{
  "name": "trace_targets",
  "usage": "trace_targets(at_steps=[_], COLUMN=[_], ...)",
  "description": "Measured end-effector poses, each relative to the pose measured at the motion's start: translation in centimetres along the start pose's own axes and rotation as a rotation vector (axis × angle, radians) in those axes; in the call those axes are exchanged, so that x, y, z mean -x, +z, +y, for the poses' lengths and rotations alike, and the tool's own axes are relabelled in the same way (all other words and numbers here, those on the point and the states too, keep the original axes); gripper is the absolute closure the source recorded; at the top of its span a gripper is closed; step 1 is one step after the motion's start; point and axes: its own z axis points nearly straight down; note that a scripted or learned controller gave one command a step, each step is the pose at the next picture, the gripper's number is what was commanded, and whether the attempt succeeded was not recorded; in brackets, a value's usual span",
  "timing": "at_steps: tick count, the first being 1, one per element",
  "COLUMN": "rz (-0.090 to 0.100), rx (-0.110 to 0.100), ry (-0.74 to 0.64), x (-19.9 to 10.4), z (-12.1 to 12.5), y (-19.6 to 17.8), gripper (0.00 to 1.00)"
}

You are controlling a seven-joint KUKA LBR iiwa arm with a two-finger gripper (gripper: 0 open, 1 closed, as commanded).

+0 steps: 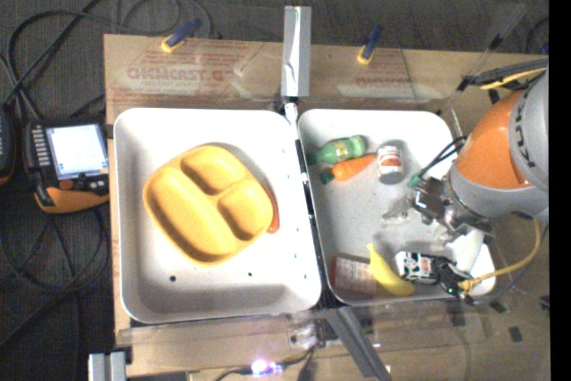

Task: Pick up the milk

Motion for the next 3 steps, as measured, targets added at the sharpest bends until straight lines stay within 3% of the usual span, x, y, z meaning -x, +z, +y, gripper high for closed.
trace_targets(at_steps=[1,2,3], rz=[0.002,0.004,-0.003], rx=[0.004,0.002,0.004], ry=[0.028,0.027,0.1], x=[2.4,2.4,-0.5], z=[0.3,0.3,-1.8], y=[2.3,1.4,-12.4], gripper=[0.0,1.0,1.0])
